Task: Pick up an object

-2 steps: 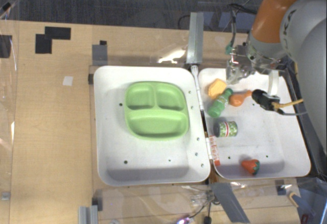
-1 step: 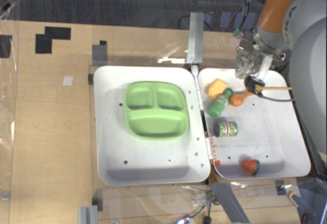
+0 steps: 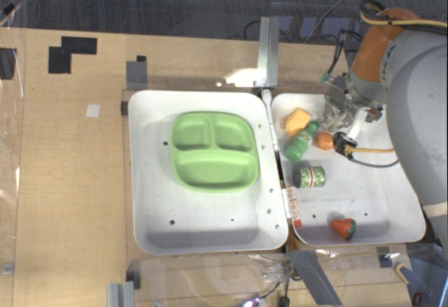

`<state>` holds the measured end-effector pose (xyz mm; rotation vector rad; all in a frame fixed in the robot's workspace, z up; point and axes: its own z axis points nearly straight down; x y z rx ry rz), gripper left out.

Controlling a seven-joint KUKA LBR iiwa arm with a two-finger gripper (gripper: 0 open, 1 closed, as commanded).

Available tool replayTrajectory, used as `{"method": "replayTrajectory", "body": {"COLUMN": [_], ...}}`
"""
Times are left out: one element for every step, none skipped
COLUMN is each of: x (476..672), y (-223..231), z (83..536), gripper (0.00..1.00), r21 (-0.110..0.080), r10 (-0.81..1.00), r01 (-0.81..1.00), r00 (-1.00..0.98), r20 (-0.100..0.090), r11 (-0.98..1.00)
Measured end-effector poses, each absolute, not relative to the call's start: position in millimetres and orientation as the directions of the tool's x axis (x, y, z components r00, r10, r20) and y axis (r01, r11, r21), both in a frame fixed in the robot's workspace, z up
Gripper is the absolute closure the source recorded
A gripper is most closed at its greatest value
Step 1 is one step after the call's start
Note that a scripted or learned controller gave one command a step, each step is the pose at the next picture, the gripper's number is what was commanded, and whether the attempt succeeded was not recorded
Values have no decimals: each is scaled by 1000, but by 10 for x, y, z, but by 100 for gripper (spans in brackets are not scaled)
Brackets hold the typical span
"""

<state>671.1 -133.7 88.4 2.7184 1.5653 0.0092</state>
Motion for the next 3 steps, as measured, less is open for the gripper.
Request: {"method": "replayTrajectory", "body": {"x": [6701,6563,6589], "y": [-945,-442,-587], "z": [1318,2936,1848], "gripper": [100,100,100], "r21": [2,2,-1], "r10": [565,451,314], "r01": [565,451,314], "r00": [825,892,949], "r20": [4,4,1], "r11": [-825,-892,-949]}}
